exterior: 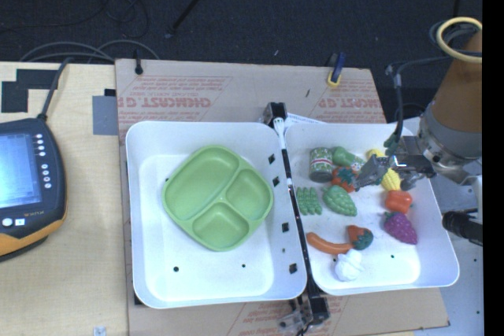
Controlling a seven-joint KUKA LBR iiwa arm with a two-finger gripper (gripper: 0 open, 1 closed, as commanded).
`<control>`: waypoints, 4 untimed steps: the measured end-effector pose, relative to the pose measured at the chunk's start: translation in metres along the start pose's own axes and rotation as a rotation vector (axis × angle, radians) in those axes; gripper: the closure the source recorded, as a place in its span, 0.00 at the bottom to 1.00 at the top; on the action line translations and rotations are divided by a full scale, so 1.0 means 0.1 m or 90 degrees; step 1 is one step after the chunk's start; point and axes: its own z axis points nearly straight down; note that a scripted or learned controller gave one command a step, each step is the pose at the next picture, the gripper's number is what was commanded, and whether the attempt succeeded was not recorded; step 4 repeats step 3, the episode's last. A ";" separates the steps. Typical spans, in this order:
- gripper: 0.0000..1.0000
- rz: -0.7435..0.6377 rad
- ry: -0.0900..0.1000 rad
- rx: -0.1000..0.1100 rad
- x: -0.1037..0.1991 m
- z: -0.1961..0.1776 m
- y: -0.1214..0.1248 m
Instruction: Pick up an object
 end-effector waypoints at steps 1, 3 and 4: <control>1.00 0.000 0.001 0.005 -0.01 -0.07 0.00; 1.00 -0.004 0.000 0.000 1.47 -0.55 -0.47; 1.00 -0.004 0.000 0.000 1.47 -0.55 -0.47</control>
